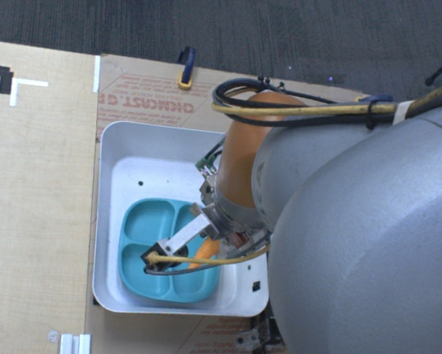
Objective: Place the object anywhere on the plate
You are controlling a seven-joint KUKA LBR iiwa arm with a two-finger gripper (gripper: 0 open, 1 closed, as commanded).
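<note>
The grey arm [358,227] is occupying the right half of the view, with its orange band [244,151] sitting above the wrist and a bundle of black and tan cables [293,103] looping across its top. It is reaching down into the bin from the right.

The pale wooden bench [21,189] is extending to the left. A brown cardboard sheet [150,102] with red print is lying on it under the bin.

The white bin [111,199] is resting on the cardboard, its right part being covered by the arm.

A teal plate [139,230] with divided compartments is lying flat in the lower left part of the bin, close to the near wall.

The gripper [217,242] is hanging low over the plate's right edge. The wrist is hiding it, so how far open it is, and whether it is gripping anything, cannot be told.

The orange object [207,250] is showing just beside the gripper, over the right side of the plate near the rim. Whether it is resting on the plate or hanging above it cannot be told.

A small blue and yellow clamp [186,67] is sitting at the far edge of the cardboard.
</note>
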